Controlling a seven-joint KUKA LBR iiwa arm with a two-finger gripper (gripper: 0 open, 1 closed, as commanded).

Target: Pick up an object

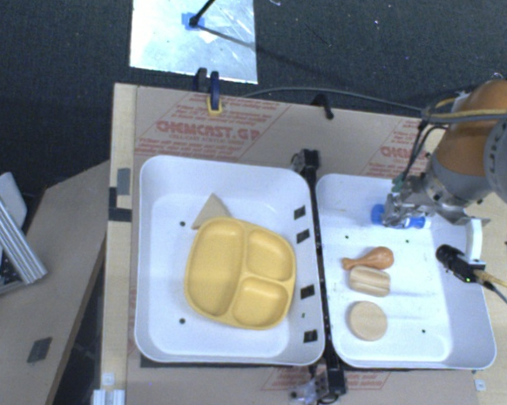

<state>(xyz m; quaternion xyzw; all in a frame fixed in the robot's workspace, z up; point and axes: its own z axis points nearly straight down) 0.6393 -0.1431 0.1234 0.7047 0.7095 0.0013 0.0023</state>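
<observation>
Hovering over the right bin's (pixel 478 342) far edge, the pincer (pixel 398 216) is being lowered onto a blue object (pixel 416 222); whether it is clenched cannot be told.

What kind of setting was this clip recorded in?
Most likely a robotics lab bench for grasping trials: two white bins clamped side by side on a board, a grey-and-orange arm reaching in, and toy-like test objects such as a yellow divided tray.
</observation>
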